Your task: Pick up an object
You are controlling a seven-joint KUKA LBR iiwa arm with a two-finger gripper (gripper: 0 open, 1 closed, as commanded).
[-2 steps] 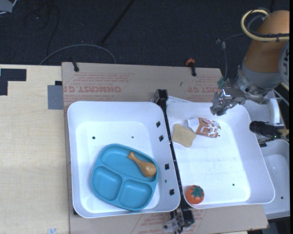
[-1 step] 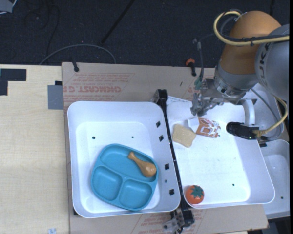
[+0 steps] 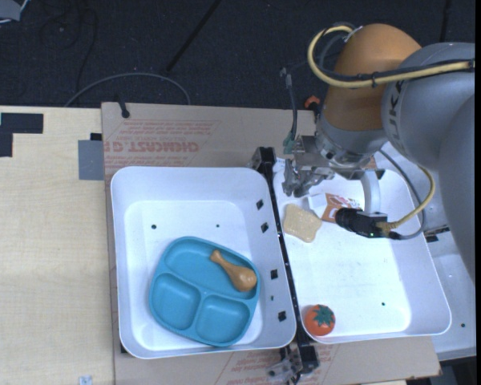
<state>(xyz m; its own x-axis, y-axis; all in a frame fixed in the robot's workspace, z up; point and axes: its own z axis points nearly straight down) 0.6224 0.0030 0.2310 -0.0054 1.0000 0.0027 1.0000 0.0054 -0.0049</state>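
Arm: the grey arm (image 3: 433,95) comes in from the right, its orange band (image 3: 369,70) hanging over the far edge of the right bin.
Gripper: the gripper (image 3: 300,183) points down at the far left corner of the right bin (image 3: 361,287), close to the wall it shares with the left bin.
Gripper state: from where I stand I can't tell how far open it is, and I see nothing caught in it.
Nearest object: a toy bread slice (image 3: 301,223), pale tan, lies flat on the floor of the right bin, just beside the shared wall.
Bread slice against gripper: it sits just in front of the gripper tip, on the near side, close but apart from it, with a strip of white floor showing between them.
Packet: a small orange-and-white packet (image 3: 334,207) lies just to the right of the bread slice, also near the gripper and not touching it.
Tomato: a toy tomato (image 3: 319,319), orange-red with a green top, sits in the near left corner of the right bin, well apart from the gripper.
Left bin: the left bin (image 3: 144,215) carries a blue divided plate (image 3: 172,295) toward its near side.
Drumstick: a toy chicken drumstick (image 3: 234,269) lies across the plate's far right compartment, thick end toward the shared wall.
Under the bins: a printed cardboard sheet (image 3: 184,139) is under both bins, on a pale wooden bench (image 3: 40,239).
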